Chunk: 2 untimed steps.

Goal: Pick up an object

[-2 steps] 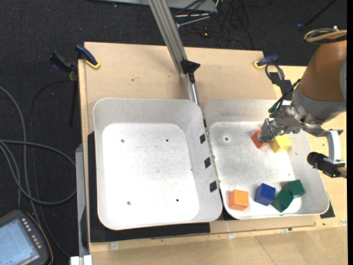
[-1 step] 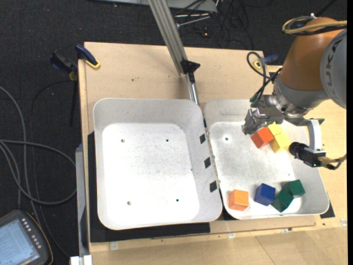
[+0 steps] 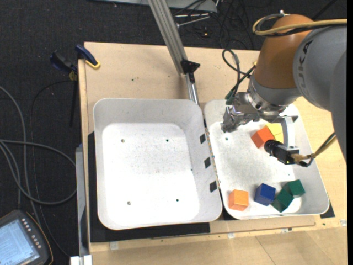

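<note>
Pincer (image 3: pixel 229 121) first: it hangs over the upper left part of the right bin (image 3: pixel 242 173), close to the wall it shares with the neighbouring bin, and whether it is spread or pressed together I cannot tell from where this camera looks, since the dark metal at the tip blurs into one lump. Nothing shows between its tips. Behind it the grey arm (image 3: pixel 309 59) sweeps in from the upper right of the frame, its orange band bulging just above the wrist.

All the candidate pieces sit in that same right-hand bin. An orange block (image 3: pixel 261 136) lies just right of the tip with a yellow block (image 3: pixel 276 130) touching it behind, both partly tucked under the wrist hardware. Along the lower edge sit another orange cube (image 3: pixel 239 199), a blue cube (image 3: pixel 265 194) and two green blocks (image 3: pixel 289 195) huddled in the lower right corner. They look scattered by chance, not arranged, which suits a blind grab.

The left bin (image 3: pixel 149 159) takes up the middle of the frame on the bench (image 3: pixel 138 70).

My guess is the arm is poised for a descent, though the spot right beneath the tip looks bare, so a drop here may close on nothing.
</note>
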Tool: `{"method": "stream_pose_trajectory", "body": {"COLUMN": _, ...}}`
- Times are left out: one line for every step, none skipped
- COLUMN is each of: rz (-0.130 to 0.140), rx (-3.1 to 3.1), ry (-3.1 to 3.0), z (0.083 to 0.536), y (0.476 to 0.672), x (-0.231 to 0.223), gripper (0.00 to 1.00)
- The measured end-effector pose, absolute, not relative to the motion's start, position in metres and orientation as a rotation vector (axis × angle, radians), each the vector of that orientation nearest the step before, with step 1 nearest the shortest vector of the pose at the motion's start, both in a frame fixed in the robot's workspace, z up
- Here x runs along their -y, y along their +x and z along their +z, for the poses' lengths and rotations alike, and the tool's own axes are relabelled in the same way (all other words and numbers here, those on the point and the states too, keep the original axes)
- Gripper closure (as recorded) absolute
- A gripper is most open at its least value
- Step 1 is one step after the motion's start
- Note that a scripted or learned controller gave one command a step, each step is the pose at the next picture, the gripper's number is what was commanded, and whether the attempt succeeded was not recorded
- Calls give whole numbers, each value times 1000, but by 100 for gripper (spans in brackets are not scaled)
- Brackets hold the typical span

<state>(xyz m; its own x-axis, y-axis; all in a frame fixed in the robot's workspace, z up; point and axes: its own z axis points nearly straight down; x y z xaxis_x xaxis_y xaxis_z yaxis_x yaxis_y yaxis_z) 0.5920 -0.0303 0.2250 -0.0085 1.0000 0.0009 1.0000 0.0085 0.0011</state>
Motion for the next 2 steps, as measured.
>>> {"method": "stream_pose_trajectory", "body": {"rz": 6, "rx": -2230, "ry": 2211, "z": 237, "y": 609, "x": -17, "gripper": 100}}
{"method": "stream_pose_trajectory", "body": {"rz": 6, "rx": -2229, "ry": 2212, "z": 246, "y": 629, "x": -63, "gripper": 100}}
